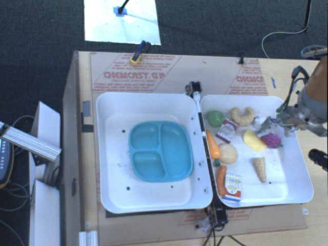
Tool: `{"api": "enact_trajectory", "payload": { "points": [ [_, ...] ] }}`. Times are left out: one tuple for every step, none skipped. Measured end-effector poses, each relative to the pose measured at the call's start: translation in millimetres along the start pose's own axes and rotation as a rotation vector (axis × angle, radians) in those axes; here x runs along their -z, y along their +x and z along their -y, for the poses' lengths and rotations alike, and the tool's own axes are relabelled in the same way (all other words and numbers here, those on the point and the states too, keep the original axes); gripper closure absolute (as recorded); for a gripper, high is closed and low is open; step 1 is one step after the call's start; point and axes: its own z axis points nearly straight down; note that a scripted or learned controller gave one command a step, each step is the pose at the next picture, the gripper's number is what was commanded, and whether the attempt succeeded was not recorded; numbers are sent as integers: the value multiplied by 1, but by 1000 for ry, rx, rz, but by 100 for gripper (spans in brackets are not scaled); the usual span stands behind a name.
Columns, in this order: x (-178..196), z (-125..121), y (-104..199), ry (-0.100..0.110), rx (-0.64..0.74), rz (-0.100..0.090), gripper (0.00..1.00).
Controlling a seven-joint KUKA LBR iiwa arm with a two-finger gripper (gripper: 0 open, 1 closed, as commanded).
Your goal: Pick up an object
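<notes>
My gripper [270,125] sits low over the upper right of the right bin [297,188], right above the purple grapes [272,140] and just beside the lemon [254,140]. I cannot tell whether it is open or closed, since the metal parts blur together there, and I see nothing clearly held. The rest of the toys lie to the left in the same bin: a green ball [216,118] and a croissant [242,116] near the top, a small carton [226,131] below them, a carrot [213,144] along the divider, a pale ball [227,154], a cone [260,168], and a sausage [221,180] touching a juice box [233,186] at the bottom. The left bin [110,188] holds a blue tray [160,151]. The risk I judge here is the crowding: grapes and lemon lie almost touching, so closing could nudge the lemon aside or pinch both. The grapes are lumpy and may slip out on the lift. The bin wall is also near, and a drift right could catch it.
</notes>
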Motion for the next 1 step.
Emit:
{"api": "enact_trajectory", "payload": {
  "points": [
    [-77,-92,33,2,2,-2,0]
  ]
}}
